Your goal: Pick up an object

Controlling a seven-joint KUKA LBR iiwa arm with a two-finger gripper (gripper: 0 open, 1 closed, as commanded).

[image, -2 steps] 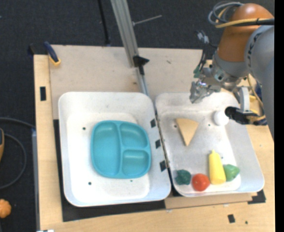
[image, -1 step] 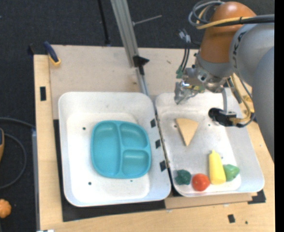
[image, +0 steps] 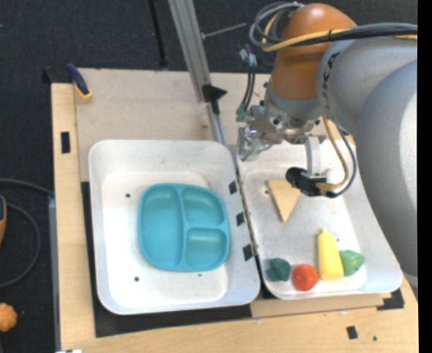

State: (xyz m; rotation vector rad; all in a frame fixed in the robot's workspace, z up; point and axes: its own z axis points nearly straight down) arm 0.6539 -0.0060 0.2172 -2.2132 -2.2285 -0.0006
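hovering over the right bin, nothing picked yet

your gripper [image: 254, 144] hangs at the right bin's [image: 377, 259] top left corner; i can't tell how it is set. the cheese wedge [image: 282, 199] lies just below it. it looks light, stiff and smooth, so take it across its flat sides, near the wide end.

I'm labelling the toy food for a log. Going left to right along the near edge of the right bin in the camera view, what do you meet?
Dark green toy vegetable → red tomato → yellow corn cob → light green toy vegetable, partly tucked behind the corn.
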